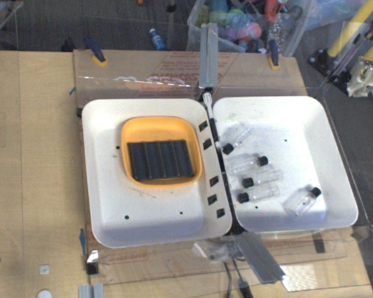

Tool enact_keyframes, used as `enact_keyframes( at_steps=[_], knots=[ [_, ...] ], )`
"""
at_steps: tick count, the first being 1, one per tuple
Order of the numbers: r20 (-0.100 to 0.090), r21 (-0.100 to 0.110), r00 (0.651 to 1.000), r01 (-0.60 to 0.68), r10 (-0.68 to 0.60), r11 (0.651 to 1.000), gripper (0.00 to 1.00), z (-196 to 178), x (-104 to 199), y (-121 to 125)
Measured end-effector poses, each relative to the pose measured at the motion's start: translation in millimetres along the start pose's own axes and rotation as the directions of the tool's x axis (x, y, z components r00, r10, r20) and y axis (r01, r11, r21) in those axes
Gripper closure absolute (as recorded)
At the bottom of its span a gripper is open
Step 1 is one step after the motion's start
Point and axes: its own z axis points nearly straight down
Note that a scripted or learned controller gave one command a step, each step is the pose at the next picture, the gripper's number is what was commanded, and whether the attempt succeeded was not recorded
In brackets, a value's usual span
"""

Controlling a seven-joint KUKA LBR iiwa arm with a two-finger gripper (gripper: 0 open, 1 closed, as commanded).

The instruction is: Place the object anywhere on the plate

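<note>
Vials, clear with black caps, lie scattered in the right bin, five by my count, the loosest one near its front right corner. Over in the left bin waits the orange plate, a dark ribbed block already covering its middle. Best bet: take that isolated vial across its body, then set it down on bare plate rim.

Illumination is even and diffuse; the white bins appear slightly overexposed, shadows are soft, and the 12 o'clock background is dim and mildly blurred.
</note>
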Motion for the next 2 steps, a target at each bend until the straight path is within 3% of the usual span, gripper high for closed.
enact_keyframes(
  at_steps=[1, 2],
  knots=[
    [-0.001, -0.001, 0.966, 0.260, -0.260, 0.966, 1.00, -71, 17, 36],
    [0.004, -0.009, 0.779, 0.627, -0.627, 0.779, 1.00, -70, 23, 51]
  ],
)
